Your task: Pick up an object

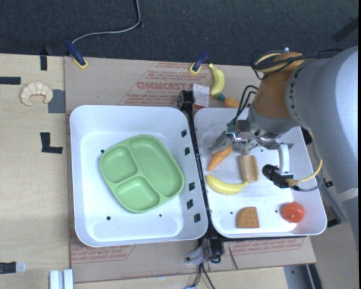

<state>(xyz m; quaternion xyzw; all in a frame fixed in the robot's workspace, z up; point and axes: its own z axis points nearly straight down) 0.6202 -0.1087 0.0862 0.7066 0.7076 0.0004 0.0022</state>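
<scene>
The right white bin (316, 224) holds an orange carrot (218, 159), a yellow banana (225, 186), a tan bread roll (248, 168), a brown waffle square (248, 217) and a red tomato (293, 212). My gripper (227, 142) is low in the bin's upper left part, right at the carrot's upper end and just left of the roll. The grey arm with its orange band comes in from the right and covers the bin's far right corner. Nothing is visibly lifted.
The left bin (84, 161) holds a green divided plate (141, 172). Behind the bins on the cardboard lie a second banana (216, 80) and a small packet (201, 94). A croissant (37, 93) sits on the bench at far left. A black divider runs between the bins.
</scene>
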